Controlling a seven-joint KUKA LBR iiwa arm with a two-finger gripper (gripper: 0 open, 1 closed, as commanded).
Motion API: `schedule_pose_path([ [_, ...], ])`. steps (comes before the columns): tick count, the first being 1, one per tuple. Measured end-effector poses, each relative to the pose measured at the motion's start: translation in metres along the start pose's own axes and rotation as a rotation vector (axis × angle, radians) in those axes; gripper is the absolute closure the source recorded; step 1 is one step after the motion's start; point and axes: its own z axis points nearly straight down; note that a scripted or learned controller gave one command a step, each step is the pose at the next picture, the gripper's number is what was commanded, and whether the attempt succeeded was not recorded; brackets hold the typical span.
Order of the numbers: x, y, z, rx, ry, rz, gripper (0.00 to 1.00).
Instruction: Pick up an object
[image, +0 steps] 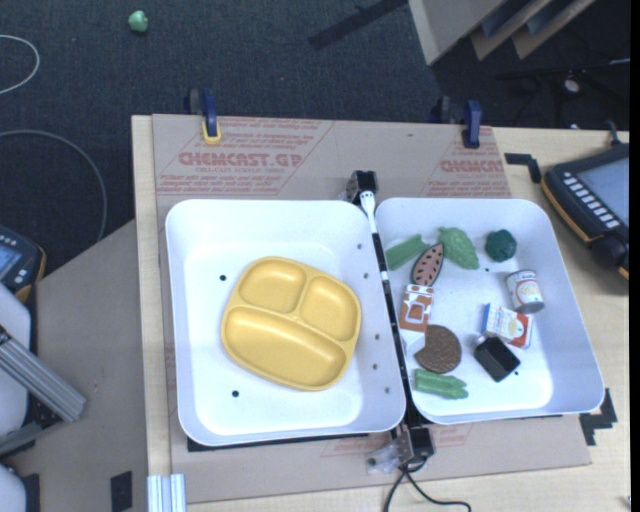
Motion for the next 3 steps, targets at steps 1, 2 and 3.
schedule_pose_path([
  [1,0.005,-0.006,0.053,0.04,0.027,0.005,1.0],
  [2,0.004,-0.004,0.039,0.03,0.021,0.004,1.0],
  [3,0.003,-0.003,0.029,0.027,0.019,0.004,1.0],
])
